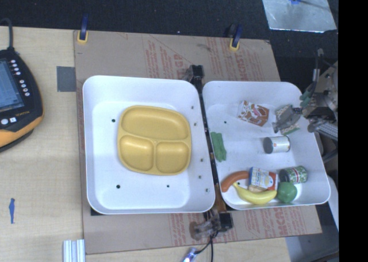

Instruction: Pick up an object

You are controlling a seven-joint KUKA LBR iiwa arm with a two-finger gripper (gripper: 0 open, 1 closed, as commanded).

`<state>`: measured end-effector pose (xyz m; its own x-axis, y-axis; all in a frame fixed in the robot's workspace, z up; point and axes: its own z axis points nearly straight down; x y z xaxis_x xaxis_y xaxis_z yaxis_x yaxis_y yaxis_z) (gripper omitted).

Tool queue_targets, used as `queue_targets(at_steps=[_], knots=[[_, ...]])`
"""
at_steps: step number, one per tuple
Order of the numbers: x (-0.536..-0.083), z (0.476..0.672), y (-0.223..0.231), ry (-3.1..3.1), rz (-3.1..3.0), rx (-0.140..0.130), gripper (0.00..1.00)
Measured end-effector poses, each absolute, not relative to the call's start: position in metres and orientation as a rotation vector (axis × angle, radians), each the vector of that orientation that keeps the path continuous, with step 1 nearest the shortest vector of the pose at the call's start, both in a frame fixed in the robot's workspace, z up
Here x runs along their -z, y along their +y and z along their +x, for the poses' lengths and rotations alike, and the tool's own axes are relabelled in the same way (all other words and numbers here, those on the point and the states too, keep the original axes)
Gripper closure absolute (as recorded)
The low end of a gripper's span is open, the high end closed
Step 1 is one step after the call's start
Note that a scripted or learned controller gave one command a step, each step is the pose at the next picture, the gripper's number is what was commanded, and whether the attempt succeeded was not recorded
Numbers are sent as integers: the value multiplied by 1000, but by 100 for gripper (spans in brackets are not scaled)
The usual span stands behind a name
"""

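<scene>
The right bin (pixel 230 91) holds several small items. A red and white packet (pixel 253 112) lies near its back. A grey cylinder (pixel 277 144) lies on its side in the middle, and a green strip (pixel 218 146) lies by the left wall. Along the front are an orange sausage shape (pixel 232 180), a banana (pixel 256 196), a small printed box (pixel 262 178), a green can (pixel 293 174) and a green ball (pixel 287 192). My gripper (pixel 286 118) reaches in over the bin's right rim, just above the grey cylinder and right of the packet. Nothing visible is held in it.
The left bin (pixel 98 140) holds a yellow divided plate (pixel 154 139). Both bins sit on a cardboard sheet (pixel 144 48) clamped at the back. An orange and black teach pendant (pixel 14 97) lies at the far left of the bench.
</scene>
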<state>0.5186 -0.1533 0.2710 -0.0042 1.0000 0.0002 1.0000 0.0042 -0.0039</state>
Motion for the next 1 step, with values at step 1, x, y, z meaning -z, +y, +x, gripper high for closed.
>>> queue_targets(at_steps=[1], knots=[[-159,533,-144,-2223,-2213,-7,0]])
